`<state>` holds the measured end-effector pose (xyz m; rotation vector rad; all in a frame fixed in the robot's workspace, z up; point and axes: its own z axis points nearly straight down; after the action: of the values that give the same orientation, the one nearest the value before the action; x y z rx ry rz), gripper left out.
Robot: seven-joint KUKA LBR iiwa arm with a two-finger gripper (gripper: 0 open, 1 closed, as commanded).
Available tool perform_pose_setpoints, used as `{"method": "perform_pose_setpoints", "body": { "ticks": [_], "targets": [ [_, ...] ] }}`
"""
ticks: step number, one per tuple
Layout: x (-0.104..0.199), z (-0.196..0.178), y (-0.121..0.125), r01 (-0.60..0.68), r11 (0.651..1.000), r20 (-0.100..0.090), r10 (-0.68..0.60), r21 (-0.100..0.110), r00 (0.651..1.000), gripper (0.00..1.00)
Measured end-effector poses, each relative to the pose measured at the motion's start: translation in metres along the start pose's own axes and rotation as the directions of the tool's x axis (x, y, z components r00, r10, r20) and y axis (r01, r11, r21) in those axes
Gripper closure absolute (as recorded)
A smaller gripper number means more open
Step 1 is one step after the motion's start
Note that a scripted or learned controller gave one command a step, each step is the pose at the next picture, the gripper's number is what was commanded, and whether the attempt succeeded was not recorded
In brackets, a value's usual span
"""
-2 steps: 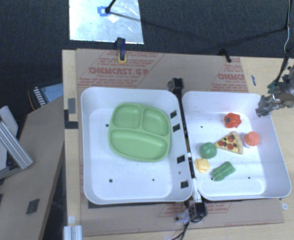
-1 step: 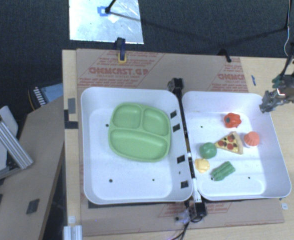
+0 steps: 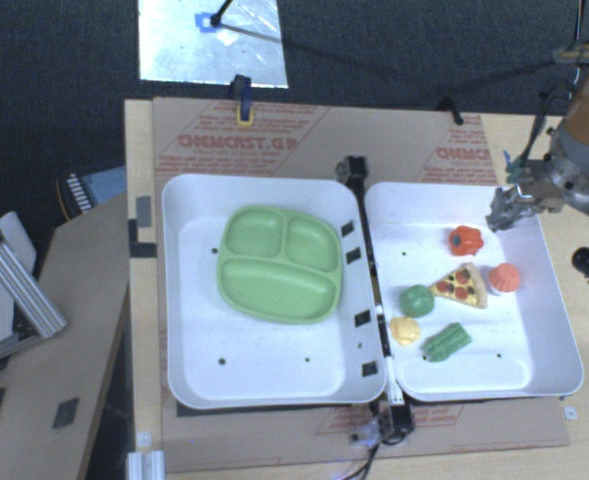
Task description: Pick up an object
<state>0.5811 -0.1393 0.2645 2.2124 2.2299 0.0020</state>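
Two shallow white plastic bins sit side by side on a cardboard-covered bench [image 3: 304,128], joined along a black clipped seam. The left bin [image 3: 189,368] carries a pale green plate [image 3: 279,263], smooth and matte, rounded-square in outline, moulded into three compartments; it lies flat near the bin's centre. The right bin [image 3: 544,368] carries six small toy foods grouped in its middle and toward its right wall. A glossy red pepper [image 3: 465,239] with a green stem lies nearest the far edge. Just below it lies a pizza wedge [image 3: 461,286], triangular, with a tan crust and red topping. A pink and white rounded piece [image 3: 504,278] sits just beside the wedge, toward the right wall. A round green ball [image 3: 416,300] touches the wedge's left point. A small yellow lumpy piece [image 3: 405,331] lies below the ball, and a ribbed dark green oblong [image 3: 445,342] lies tilted beside it, toward the near edge. The grey metal gripper [image 3: 501,213] hangs above the right bin's far right corner, apart from the pepper; nothing is seen between its fingers, and whether the jaws are spread or closed cannot be told.
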Motion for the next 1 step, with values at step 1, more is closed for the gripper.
{"method": "perform_pose_setpoints", "body": {
  "ticks": [1],
  "targets": [
    [0.0546,0.0153,-0.0048,0.001,1.0,-0.001,-0.001,0.0,1.0,1.0]
  ]
}}
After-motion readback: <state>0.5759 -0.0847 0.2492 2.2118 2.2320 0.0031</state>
